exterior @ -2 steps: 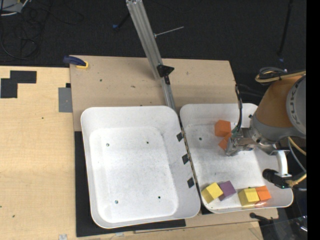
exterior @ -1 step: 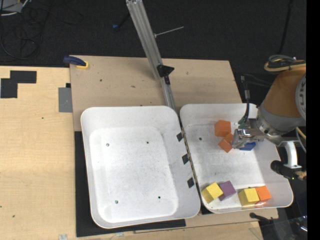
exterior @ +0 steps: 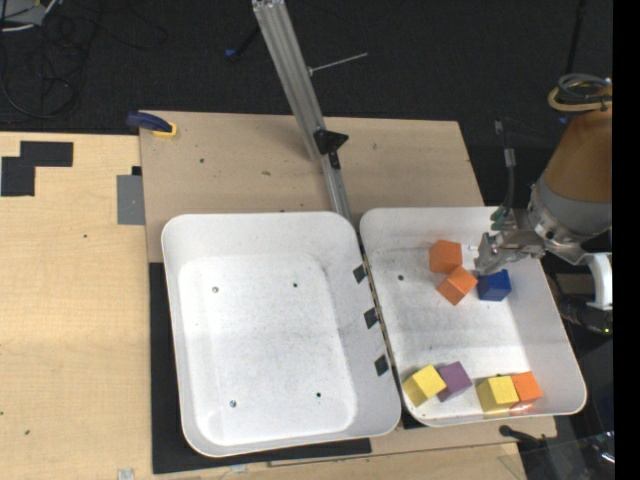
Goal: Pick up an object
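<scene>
In the right bin (exterior: 420,338) lie two orange cubes (exterior: 446,256) (exterior: 458,285) and a blue cube (exterior: 494,286) near the middle. Along the bin's front edge sit a yellow cube (exterior: 425,382), a purple cube (exterior: 454,377), another yellow cube (exterior: 496,393) and an orange cube (exterior: 525,386). My gripper (exterior: 492,253) hangs just above the blue cube, at its far side, right of the upper orange cube. I see nothing held between its fingers.
The left bin (exterior: 200,258) stands beside the right one, joined by black clips (exterior: 372,316). A slanted metal rail (exterior: 300,98) rises behind the bins. A blue-and-yellow clamp (exterior: 152,123) lies at the bench's far left corner.
</scene>
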`<state>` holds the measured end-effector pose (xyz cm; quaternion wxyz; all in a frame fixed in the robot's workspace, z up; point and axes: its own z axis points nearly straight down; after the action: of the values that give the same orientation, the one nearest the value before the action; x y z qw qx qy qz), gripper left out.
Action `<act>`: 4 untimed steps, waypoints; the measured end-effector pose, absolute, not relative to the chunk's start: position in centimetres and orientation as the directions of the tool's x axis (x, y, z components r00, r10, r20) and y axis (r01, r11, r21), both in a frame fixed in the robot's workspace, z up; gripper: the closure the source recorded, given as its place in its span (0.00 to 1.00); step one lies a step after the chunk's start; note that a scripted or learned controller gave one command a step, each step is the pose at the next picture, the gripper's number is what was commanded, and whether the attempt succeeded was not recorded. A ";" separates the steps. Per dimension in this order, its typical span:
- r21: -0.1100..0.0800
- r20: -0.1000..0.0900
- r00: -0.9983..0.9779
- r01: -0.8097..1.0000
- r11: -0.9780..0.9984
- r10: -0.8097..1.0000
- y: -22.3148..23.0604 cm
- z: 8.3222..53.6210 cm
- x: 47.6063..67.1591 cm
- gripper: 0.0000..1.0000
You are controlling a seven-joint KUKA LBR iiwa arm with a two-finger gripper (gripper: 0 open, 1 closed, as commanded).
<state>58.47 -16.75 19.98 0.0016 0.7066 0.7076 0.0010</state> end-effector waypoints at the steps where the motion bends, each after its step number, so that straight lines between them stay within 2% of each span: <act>1: 0.004 -0.001 -0.001 1.000 0.001 1.000 -17.5 24.9 59.3 1.00; 2: -0.004 0.003 -0.004 1.000 0.004 1.000 -12.7 23.9 58.6 1.00; 3: -0.004 0.003 -0.003 1.000 0.003 1.000 -8.3 24.4 56.5 1.00; 4: -0.006 0.003 -0.004 1.000 0.004 1.000 -3.2 23.0 55.1 1.00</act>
<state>55.13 -3.24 23.03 -0.0030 0.7056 0.7086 -0.0010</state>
